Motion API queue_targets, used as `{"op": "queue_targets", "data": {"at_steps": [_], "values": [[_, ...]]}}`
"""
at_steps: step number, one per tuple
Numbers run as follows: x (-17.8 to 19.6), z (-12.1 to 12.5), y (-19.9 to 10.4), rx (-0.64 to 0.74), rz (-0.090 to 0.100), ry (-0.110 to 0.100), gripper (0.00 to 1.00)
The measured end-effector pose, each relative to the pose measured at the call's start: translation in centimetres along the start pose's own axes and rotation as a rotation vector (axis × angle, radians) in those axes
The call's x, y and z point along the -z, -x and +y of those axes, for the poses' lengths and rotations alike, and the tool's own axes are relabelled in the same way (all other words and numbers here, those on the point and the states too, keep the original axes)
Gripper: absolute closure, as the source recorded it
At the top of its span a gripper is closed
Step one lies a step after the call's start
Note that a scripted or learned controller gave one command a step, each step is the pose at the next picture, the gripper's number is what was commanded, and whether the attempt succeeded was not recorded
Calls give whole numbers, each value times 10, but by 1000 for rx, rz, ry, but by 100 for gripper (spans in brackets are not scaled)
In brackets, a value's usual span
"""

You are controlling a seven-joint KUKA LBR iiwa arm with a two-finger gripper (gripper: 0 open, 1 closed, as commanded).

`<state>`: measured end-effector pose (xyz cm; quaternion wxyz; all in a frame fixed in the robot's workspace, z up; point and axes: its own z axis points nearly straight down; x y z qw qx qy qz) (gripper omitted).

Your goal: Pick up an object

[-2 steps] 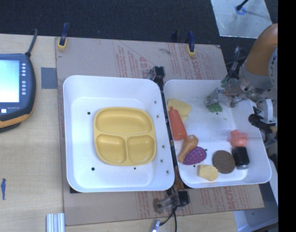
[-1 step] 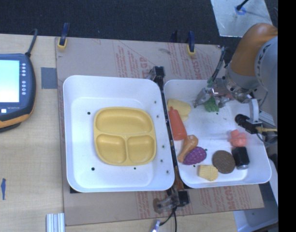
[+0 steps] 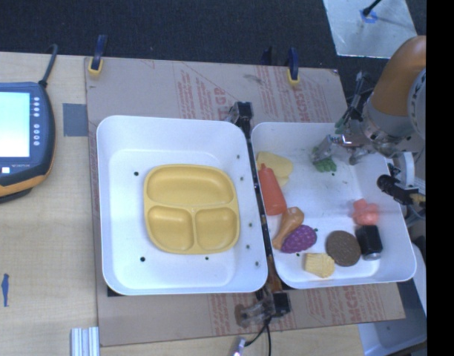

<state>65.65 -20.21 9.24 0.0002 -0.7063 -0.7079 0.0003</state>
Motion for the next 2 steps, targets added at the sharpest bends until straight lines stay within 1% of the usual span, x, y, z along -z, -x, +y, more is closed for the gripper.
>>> {"op": "queue_targets", "data": {"at_steps": [1, 2], "values": [[-1, 0, -79, 3, 0, -3, 0], [0, 0, -47, 0, 0, 0, 0]]}}
